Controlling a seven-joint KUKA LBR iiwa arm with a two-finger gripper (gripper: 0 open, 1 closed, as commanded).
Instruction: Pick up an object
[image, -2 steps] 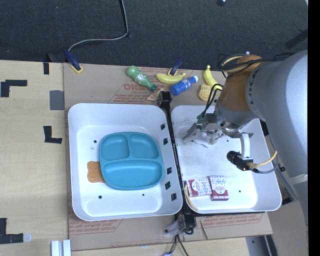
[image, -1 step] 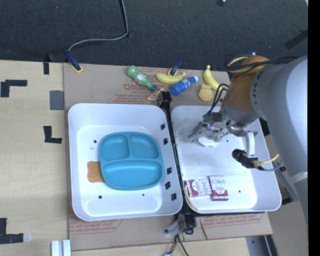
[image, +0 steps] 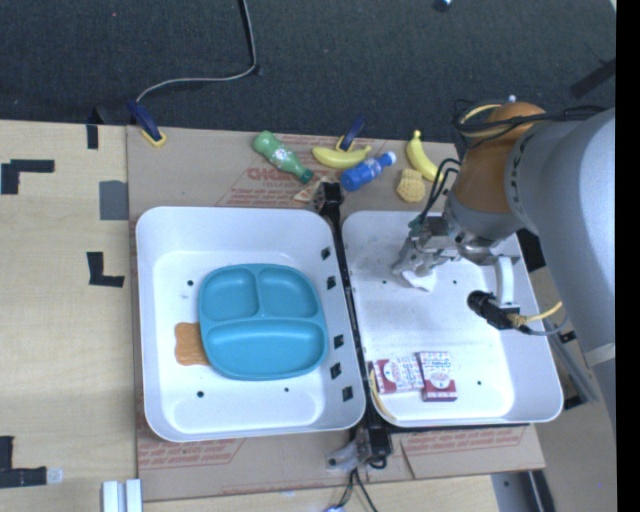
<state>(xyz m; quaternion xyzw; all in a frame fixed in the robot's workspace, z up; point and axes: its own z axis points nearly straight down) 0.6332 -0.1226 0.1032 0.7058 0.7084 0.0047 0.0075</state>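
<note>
My claw (image: 418, 268) is low in the right bin (image: 520, 400), on a small white object (image: 424, 283); I cannot tell its state. Two small cartons (image: 415, 376) lie near this bin's front wall.

Two white bins (image: 160, 300), one blue plate (image: 263, 321), two bananas (image: 340, 156), two bottles (image: 281, 156), two cartons (image: 396, 376)

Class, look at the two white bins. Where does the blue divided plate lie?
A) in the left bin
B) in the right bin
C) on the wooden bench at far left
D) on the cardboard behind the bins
A: the blue divided plate rests inside the left bin, covering most of its floor.
</note>
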